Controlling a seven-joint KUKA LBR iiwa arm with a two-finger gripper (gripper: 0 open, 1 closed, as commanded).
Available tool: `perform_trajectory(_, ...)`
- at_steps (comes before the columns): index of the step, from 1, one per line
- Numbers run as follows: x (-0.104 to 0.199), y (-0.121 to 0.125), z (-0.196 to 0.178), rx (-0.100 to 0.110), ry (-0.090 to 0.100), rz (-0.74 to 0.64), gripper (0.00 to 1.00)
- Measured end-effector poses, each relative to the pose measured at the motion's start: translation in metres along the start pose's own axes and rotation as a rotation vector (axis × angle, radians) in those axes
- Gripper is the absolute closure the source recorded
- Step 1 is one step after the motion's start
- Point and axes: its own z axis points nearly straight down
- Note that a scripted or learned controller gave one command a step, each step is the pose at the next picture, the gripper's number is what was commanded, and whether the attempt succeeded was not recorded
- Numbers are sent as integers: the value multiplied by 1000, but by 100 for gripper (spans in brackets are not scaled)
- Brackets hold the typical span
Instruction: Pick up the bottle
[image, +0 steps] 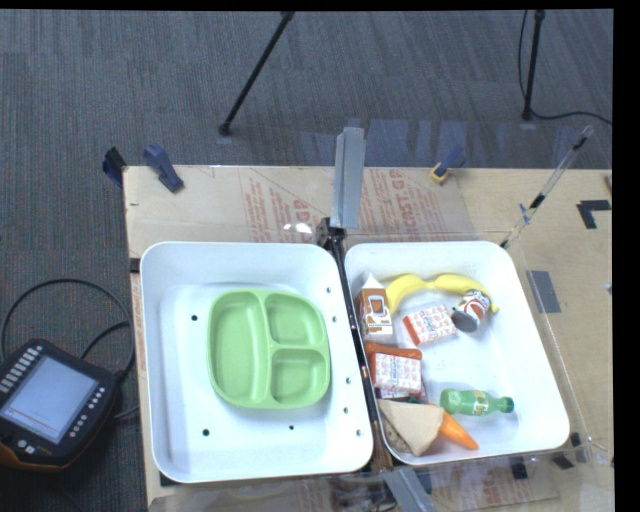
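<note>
The small green plastic bottle (477, 403) lay on its side near the front of the right shallow white bin (535, 330), just beside an orange carrot (457, 431) and a sandwich wedge (415, 426); behind it sat a yellow banana (425, 287), a can (472, 310) and small cartons; the left white bin (170, 330) held a green divided plate (269, 348).

Dark, orange-edged control pendant (52, 405) with black looping cable (70, 283)
</note>
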Motion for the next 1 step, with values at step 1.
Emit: perform_trajectory(1,41,13,0,0,0,88,100)
